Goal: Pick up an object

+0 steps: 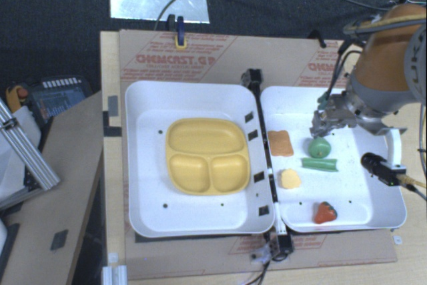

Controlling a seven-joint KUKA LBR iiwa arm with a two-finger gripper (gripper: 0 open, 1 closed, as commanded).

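Left bin (143, 143): yellow divided tray (207, 155) | Right bin (373, 207): tan slab (280, 143), green ball (319, 147), green pod (319, 163), yellow piece (289, 179), red piece (325, 212) | Gripper (323, 128) above green ball, finger state cannot be told

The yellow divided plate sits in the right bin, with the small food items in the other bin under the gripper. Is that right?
Not quite. The camera view shows the yellow divided plate in the left bin, not the right. The small food items, such as the round green piece, do lie in the other bin under the gripper.
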